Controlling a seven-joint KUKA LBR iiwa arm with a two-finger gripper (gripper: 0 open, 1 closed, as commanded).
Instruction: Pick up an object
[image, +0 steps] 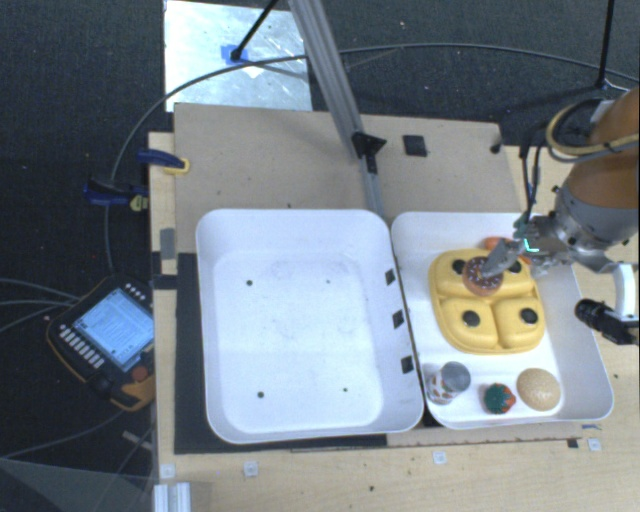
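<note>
Gripper (492, 268) over yellow tray (487, 304), right bin (590, 385), at a brown disc (484, 279) | fingers: opening cannot be told | risk: slipping off disc; ball (538, 388) at 5 o'clock remains.

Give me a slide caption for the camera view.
Gripper over yellow tray in right bin; left bin beside it.

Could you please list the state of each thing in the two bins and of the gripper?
Left bin: flat on the bench.
Right bin: holds all the objects.
Yellow tray: lies flat in the right bin.
Gripper: down on the yellow tray.
Beige ball: rests by the front wall.
Green ball: rests left of the beige ball.
Grey piece: rests left of the green ball.
</note>
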